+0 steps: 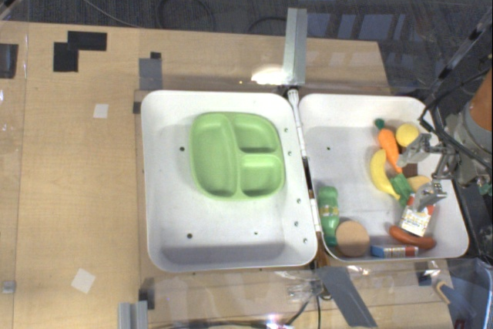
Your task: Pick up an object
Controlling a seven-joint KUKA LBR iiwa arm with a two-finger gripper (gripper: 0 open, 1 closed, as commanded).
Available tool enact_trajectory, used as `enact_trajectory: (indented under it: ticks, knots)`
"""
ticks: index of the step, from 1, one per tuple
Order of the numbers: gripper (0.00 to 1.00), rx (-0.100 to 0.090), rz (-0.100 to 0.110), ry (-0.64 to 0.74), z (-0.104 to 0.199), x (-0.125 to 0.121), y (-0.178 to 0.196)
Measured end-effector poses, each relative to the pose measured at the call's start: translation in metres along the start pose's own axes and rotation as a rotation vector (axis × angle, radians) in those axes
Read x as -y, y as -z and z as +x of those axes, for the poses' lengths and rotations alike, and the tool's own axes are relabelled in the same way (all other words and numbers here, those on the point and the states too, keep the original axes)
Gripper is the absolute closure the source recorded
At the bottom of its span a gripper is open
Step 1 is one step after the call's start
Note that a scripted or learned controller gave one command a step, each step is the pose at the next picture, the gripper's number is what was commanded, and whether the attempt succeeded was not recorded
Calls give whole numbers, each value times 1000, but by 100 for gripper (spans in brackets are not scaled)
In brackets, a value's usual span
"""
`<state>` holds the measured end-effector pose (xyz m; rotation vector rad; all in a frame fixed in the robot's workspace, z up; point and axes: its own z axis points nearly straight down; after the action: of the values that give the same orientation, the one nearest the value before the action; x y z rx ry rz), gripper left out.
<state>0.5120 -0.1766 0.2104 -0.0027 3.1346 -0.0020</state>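
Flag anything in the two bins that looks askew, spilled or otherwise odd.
Nothing looks spilled or damaged. The green divided plate sits slightly askew in the left bin. The toy food is bunched against the right bin's right and front walls.

We see bright, even overhead light, a glare spot on the bench (267, 76), and slightly soft focus.

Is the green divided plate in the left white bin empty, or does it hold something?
Empty. The green divided plate lies flat in the left white bin, and all three of its compartments show bare green plastic.
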Motion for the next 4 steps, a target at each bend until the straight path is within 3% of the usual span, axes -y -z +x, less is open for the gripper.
enact_trajectory:
  ticks: [1, 2, 3, 4]
  knots:
    - [0, 0, -2, 7, -16, -2, -118]
    - [0, 9, -1, 79, -86, -48, -121]
    - [100, 15, 1, 85, -89, -48, -108]
    - [0, 15, 0, 85, -89, -48, -108]
